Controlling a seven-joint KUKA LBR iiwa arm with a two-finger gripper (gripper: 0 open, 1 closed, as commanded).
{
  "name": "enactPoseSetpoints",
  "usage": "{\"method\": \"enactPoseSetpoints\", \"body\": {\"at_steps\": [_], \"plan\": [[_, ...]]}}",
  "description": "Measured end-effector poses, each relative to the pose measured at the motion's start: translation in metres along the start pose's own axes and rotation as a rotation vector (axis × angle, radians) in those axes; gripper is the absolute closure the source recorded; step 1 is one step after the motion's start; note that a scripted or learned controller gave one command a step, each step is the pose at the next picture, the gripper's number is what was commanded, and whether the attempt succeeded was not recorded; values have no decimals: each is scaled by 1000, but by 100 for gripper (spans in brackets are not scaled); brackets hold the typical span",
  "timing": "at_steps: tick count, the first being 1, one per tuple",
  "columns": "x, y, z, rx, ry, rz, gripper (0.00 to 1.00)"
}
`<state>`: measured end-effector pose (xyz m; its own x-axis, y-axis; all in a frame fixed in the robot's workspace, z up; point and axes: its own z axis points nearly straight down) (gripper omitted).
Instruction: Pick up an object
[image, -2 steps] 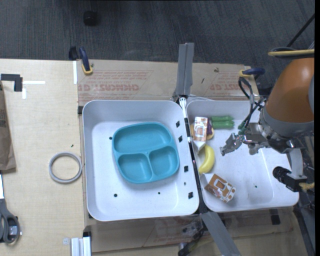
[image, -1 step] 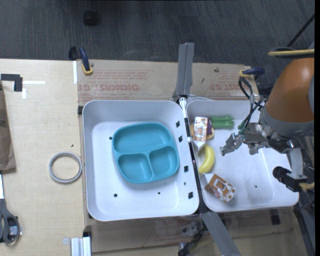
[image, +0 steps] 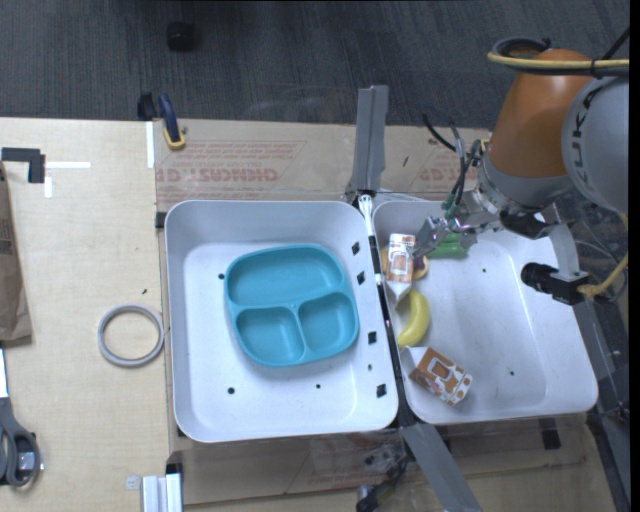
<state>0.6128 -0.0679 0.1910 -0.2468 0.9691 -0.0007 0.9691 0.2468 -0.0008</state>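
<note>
Yellow banana (image: 414, 318) is lying mid-frame, at the left side of the right bin (image: 520, 385). We are guessing it's light, soft and bruisable, so grab its middle. Gripper (image: 440, 238) is hovering upper right; grip unclear.

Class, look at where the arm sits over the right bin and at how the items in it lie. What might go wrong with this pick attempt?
1. The snack packet, banana and patterned box lie along the right bin's left wall, so the end effector may hit the wall.
2. Packet and banana lie close together, so a grasp may nudge or catch both.
3. A green item lies under the end effector; whether it is held is unclear.
</note>
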Motion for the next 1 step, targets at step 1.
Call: {"method": "enactPoseSetpoints", "body": {"at_steps": [1], "plan": [[-3, -1, -9, 0, 0, 6, 100]]}}
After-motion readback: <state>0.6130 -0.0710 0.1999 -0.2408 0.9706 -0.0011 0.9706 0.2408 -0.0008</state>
